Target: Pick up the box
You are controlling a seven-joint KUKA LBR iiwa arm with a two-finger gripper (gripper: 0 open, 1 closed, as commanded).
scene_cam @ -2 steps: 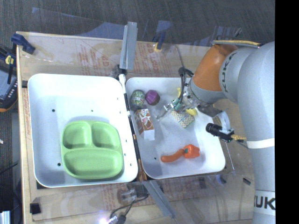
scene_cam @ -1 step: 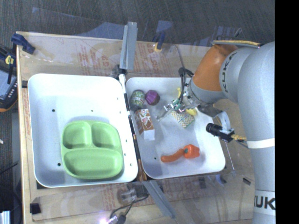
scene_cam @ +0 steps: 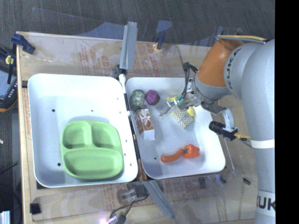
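Note:
The box (scene_cam: 145, 123) is a small brown and white carton lying along the left wall of the right bin (scene_cam: 212, 158). My gripper (scene_cam: 177, 105) hangs over the upper middle of that bin, to the right of the box and apart from it. Just under and right of the gripper lies a yellow and white patterned item (scene_cam: 183, 117). The grey arm with its orange band (scene_cam: 216, 69) comes in from the right.
A green ball (scene_cam: 137, 97) and a purple item (scene_cam: 152, 97) lie just above the box. An orange carrot-like toy (scene_cam: 180, 154) rests near the right bin's front. The left bin (scene_cam: 42, 101) holds a green divided tray (scene_cam: 92, 149).

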